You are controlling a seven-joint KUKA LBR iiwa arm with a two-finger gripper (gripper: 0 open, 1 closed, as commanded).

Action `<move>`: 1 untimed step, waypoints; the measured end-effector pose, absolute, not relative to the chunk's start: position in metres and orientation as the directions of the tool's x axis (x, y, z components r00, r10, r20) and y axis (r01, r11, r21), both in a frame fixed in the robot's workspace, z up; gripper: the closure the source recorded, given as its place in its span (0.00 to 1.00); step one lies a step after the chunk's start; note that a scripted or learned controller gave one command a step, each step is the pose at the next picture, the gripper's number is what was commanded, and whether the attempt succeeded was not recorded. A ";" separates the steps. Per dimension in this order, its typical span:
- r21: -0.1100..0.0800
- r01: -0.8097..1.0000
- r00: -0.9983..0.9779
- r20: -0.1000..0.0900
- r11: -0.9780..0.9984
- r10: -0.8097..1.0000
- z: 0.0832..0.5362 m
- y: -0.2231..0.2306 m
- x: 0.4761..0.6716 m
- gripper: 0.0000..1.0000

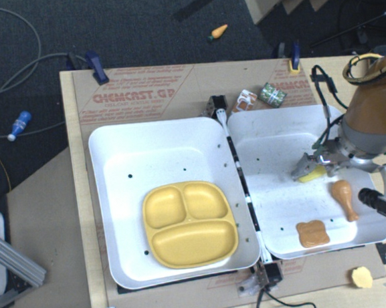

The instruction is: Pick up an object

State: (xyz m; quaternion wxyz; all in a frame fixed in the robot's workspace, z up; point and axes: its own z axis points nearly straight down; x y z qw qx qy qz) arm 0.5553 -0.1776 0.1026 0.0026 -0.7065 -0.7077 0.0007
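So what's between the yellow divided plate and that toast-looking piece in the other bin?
In the camera view, between the yellow divided plate and the toy toast lie bare white bin floor and the two bins' adjoining rims.

Left bin (115, 190): the yellow divided plate (189, 223) is taking up its near half; the far half is lying open.
Right bin (272, 136): 3 things are crowding its right side, a yellow piece (312, 176) under the gripper (309, 166), a drumstick (344, 198) and a brown toast slice (313, 233) (near the front rim).
Right bin, left part: bare floor is offering open room.
Arm (371, 114): it is blocking the bin's right edge.
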 end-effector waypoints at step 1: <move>-0.006 1.000 0.004 0.002 -0.004 1.000 0.083 -0.201 0.510 0.00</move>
